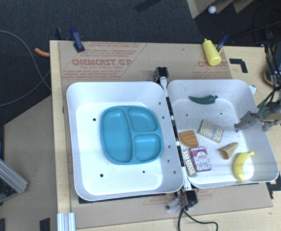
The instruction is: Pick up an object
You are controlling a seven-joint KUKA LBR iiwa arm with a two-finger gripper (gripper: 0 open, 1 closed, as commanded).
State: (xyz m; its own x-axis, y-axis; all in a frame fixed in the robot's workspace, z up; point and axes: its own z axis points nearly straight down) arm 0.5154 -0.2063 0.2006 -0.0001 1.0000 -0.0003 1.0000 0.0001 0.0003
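Dark carpet surrounds a pale bench (34, 143) overlaid with printed cardboard, which bears two shallow white bins side by side. Left bin (82, 100) holds one blue divided plate (130, 134), three compartments. Right bin (236, 93) holds the loose items, counted: one green pepper (204, 99), one patterned packet (211, 130), one brown wafer (189, 138), one cone (229, 149), one banana (243, 165), one small red-labelled box (200, 159) with a slim patterned piece touching its left side.

One yellow bottle (211, 52) lies on the cardboard beyond the right bin.

Gripper (248, 120) sits at the right bin's right wall, above the cone and banana, apart from both. Whether its jaws stand open or closed cannot be told; nothing is seen between them.

Judgement: the cone and banana lie nearest. The banana appears to be a light, rigid, smooth toy, liable to roll; take it across the narrow middle of its curve. The cone tapers and may squirt out; grip near its wide end. Flat packet and wafer offer little edge.
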